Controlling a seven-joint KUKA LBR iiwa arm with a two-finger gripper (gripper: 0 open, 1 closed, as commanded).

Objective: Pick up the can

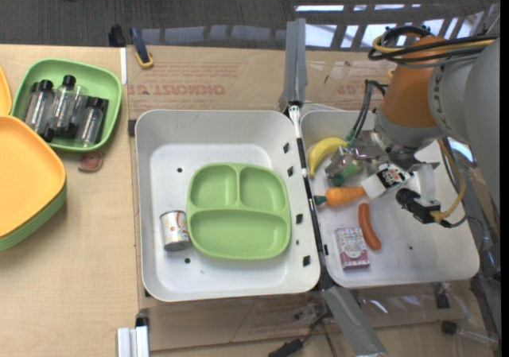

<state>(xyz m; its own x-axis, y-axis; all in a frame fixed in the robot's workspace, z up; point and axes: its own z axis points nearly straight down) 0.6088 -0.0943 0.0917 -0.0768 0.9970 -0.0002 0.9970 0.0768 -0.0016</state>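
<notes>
The fingers' state cannot be told from above; the gripper [347, 163] hangs low in the right bin [445, 268], above the toy carrot [347, 196] and beside the banana [322, 152]. The can [173, 230] lies in the left bin [155, 157], touching the green divided plate [238, 212]. The arm [429, 89] reaches in from the far right.

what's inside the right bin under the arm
In the right bin lie a banana, a carrot, a sausage and a pink box. The end effector covers the bin floor beneath it.
</notes>
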